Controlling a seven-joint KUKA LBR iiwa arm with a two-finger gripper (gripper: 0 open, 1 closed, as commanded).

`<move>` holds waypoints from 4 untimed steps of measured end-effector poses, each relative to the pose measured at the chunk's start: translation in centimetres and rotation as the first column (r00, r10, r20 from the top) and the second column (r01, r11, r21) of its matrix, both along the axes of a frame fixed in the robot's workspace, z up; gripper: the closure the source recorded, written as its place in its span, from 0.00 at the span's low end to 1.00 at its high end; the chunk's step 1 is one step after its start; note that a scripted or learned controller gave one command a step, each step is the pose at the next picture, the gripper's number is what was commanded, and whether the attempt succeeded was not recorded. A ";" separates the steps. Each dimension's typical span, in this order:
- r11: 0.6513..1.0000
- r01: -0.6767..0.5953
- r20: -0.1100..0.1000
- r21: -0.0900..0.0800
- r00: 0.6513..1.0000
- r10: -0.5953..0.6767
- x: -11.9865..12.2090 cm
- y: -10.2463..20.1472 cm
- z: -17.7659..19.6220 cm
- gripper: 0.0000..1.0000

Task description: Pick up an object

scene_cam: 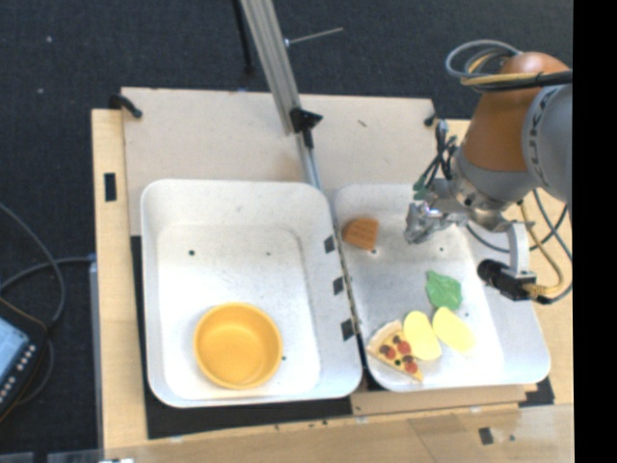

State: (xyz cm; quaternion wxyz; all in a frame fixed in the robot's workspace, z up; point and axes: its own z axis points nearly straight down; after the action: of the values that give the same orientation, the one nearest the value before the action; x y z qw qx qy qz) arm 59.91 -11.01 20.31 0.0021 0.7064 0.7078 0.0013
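A: White plastic first: what do the two bins look like from above?

B: The left bin (174,220) is the roomier one. It holds just a yellow bowl (238,344) near its front edge, so most of its floor is bare. The right bin (386,201) is where my arm (506,133) reaches in from the right, with the orange band above the wrist.

A: And your gripper?

B: My gripper (421,222) hangs over the back part of the right bin, near its far rim. Whether it is spread or closed, I cannot tell from here; nothing shows between its tips.

A: What could be picked up there?

B: A brown piece (362,232) lies just left of me, close to the bin's left wall. Toward the front sit a pizza slice (395,351) at the front-left corner, two yellow pieces (439,333) side by side next to it, and a green piece (444,288) just behind those. The floor between me and the green piece is open.
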 end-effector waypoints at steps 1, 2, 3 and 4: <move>1.000 -0.001 -0.002 0.000 1.000 0.001 0.1 -0.1 4.9 1.00; 1.000 -0.003 -0.003 0.000 1.000 0.003 1.4 4.1 4.2 1.00; 1.000 -0.004 -0.005 0.001 1.000 0.004 2.0 9.1 3.2 1.00; 1.000 -0.005 -0.002 0.002 1.000 0.005 4.1 14.3 3.2 1.00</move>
State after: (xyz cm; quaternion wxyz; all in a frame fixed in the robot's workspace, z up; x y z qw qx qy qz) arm 64.00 3.28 23.47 0.0004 0.7046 0.7096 0.0013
